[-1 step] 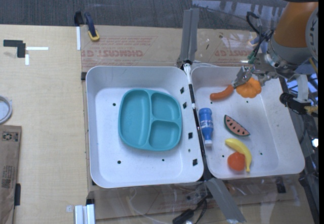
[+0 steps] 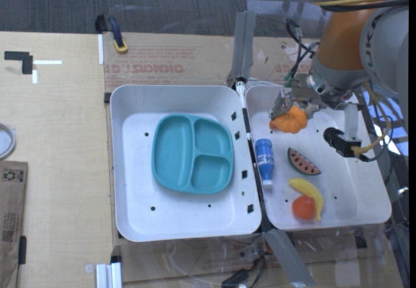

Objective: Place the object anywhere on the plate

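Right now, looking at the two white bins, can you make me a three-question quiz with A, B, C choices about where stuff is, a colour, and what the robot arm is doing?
1. Where is the plate?
A. In the left bin
B. In the right bin
C. On the brown bench

2. What colour is the bottle?
A. Green
B. Blue
C. Pink

3. What is the end effector doing?
A. Hanging over the plate
B. Resting on the banana
C. Down at the orange object in the right bin

Answers:
1. A, the teal plate lies alone in the left bin.
2. B, the bottle is blue with a white cap, by the right bin's left wall.
3. C, the end effector meets the orange object at the bin's far end, away from the banana; a firm hold cannot be told.
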Robot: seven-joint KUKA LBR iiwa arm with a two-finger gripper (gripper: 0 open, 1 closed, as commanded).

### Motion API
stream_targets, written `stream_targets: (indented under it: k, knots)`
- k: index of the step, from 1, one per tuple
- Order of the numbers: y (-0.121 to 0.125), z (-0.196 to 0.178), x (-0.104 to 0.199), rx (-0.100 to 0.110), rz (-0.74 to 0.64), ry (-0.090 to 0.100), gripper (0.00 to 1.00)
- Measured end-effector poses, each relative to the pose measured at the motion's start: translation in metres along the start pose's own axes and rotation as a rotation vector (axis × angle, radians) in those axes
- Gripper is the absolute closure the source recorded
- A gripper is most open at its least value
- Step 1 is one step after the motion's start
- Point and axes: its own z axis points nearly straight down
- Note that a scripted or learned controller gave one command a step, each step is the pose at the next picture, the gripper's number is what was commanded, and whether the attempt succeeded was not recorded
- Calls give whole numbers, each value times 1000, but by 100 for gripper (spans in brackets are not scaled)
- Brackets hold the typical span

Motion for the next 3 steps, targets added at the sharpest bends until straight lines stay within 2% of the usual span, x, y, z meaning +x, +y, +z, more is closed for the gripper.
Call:
stream_targets:
  k: [1, 2, 3]
  knots:
    - [-16, -1, 69, 2, 49, 0, 100]
    - [-38, 30, 138, 0, 22, -2, 100]
    - [-38, 29, 145, -2, 13, 5, 0]
